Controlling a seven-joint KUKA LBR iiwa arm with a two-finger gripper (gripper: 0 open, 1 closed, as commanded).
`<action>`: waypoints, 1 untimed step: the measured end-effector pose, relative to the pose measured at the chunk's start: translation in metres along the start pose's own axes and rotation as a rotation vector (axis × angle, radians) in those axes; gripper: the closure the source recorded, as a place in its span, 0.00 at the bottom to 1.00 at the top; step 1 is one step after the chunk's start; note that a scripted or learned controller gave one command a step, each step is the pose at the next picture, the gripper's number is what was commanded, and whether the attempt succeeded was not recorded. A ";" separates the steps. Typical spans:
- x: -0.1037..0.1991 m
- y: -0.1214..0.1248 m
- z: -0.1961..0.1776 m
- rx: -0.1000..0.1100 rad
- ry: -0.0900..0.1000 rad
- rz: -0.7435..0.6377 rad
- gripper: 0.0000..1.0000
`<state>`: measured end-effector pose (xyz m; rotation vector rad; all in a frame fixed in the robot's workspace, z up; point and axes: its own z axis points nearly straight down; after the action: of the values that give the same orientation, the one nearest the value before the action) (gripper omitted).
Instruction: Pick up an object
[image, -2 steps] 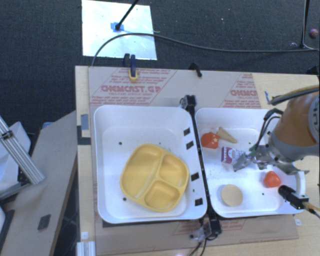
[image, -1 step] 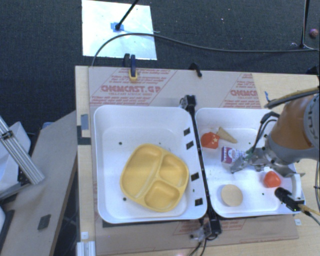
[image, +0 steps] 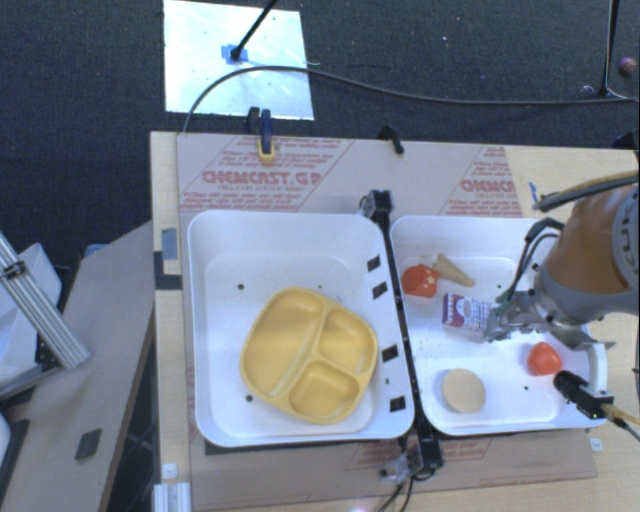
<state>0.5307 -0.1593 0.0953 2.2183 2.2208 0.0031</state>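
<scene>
The tool is seen low in the right bin, at the end of the grey arm reaching in from the bench's right edge. Whether it is open or closed cannot be told, since its tip is blurred against the white floor. Touching it, or just beside it on the side toward the bench's middle, a small purple-and-white carton is found; this is judged the likeliest thing to be picked. The carton's long axis appears to run roughly across the bin, toward the tool. An orange-red ball lies near the tool toward the bench's front right corner, and a tan disc lies toward the front edge. A red piece and a pale cone lie beyond the carton, toward the back. The yellow divided tray is held in the left bin, well apart.
</scene>
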 end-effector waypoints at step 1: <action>-0.002 0.004 -0.043 -0.002 -0.001 -0.003 1.00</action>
<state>0.5346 -0.1610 0.1388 2.2140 2.2221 0.0044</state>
